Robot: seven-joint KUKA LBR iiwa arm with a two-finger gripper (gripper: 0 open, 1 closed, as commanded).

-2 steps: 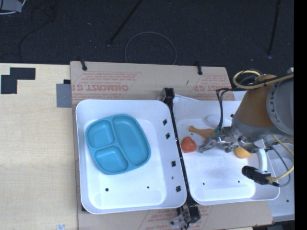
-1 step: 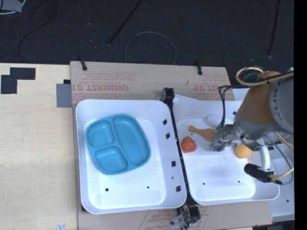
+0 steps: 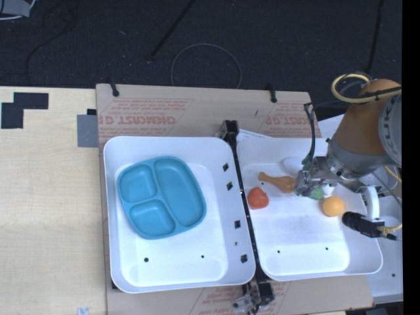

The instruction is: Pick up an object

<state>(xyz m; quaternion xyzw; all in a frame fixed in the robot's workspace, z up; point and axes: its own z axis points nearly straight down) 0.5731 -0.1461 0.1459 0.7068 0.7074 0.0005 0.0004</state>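
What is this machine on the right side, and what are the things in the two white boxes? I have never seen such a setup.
One camera looks down from above at a slant. The grey and orange machine is a robot arm reaching in from the right. Its end effector is low in the right bin, next to a tan wooden piece and something small and green. I cannot tell whether it holds anything. A red toy and an orange ball also lie in that bin. The left bin holds a blue divided plate.
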